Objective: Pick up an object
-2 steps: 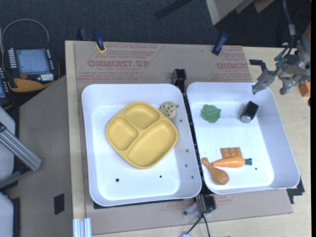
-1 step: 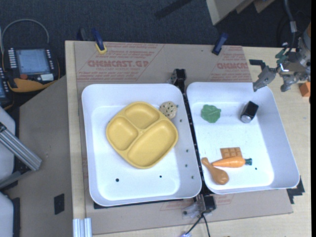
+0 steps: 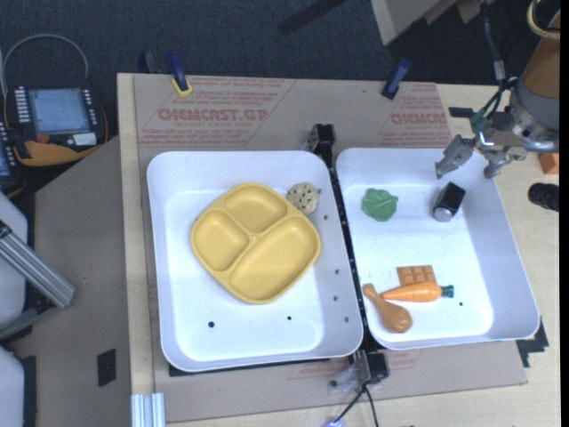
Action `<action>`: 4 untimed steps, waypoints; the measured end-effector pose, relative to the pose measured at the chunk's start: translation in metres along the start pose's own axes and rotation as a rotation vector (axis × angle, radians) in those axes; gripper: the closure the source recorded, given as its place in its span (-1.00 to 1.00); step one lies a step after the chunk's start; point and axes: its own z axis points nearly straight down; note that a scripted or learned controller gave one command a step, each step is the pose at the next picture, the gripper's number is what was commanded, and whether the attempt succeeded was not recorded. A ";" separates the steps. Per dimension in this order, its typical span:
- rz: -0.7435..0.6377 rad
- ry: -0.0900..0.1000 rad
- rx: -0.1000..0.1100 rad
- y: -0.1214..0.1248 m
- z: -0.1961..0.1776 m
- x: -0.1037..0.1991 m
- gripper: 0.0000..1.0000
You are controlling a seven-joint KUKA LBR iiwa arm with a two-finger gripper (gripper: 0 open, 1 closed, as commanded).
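Hovering over the far right corner of the right-hand shallow white bin (image 3: 507,238), the two-finger gripper (image 3: 471,154) is showing its fingers spread with nothing between them. Lying just below it is a small dark cylindrical object (image 3: 447,201), tilted on the bin floor; this is judged the likeliest target. Descending squarely, with the fingers straddling the cylinder's narrow width, is advised, since it may roll. A green crumpled lump (image 3: 380,205) is sitting nearby, apart.

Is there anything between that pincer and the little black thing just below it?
Nothing visible. The pincer hangs above the right bin, and the black cylinder lies just below it, apart from the green piece.
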 end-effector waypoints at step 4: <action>0.000 -0.002 -0.006 -0.003 0.054 0.002 1.00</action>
